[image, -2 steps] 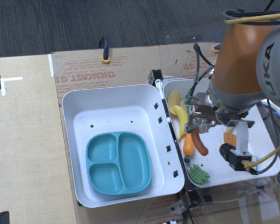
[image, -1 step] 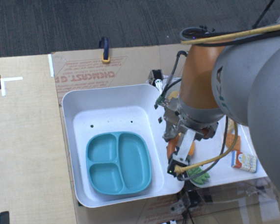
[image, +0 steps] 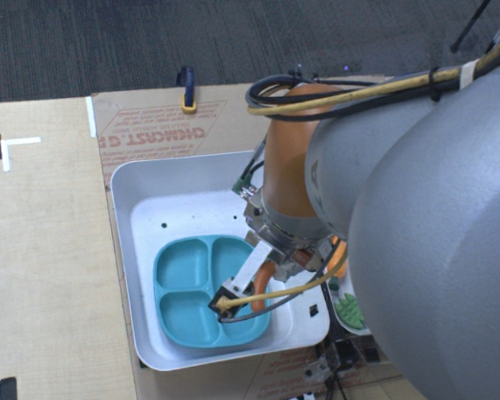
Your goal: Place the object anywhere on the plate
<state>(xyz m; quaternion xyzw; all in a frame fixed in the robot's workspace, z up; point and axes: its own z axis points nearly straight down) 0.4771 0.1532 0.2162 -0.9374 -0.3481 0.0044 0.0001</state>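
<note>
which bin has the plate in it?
The bin on the view's left: the teal divided plate lies in it. The other, mostly hidden by the arm, has a green object in view.

Dark ribbed carpet spans twelve o'clock. A pale wood counter fills nine o'clock, and printed cardboard lies toward eleven under even light.

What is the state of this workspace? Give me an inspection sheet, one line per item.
Surface: tan bench; cardboard sheet under the white bin.
Job's things: teal three-compartment plate lies in the bin; orange object above the plate's right edge, at the gripper.
Clutter: green item right of the bin, partly hidden by the arm.
Grippers: gripper over the plate's right side; grip cannot be judged.
Cables: black cables looped across the arm.
Surroundings: blue-and-yellow clamp at the cardboard's far edge; dark floor beyond.
</note>
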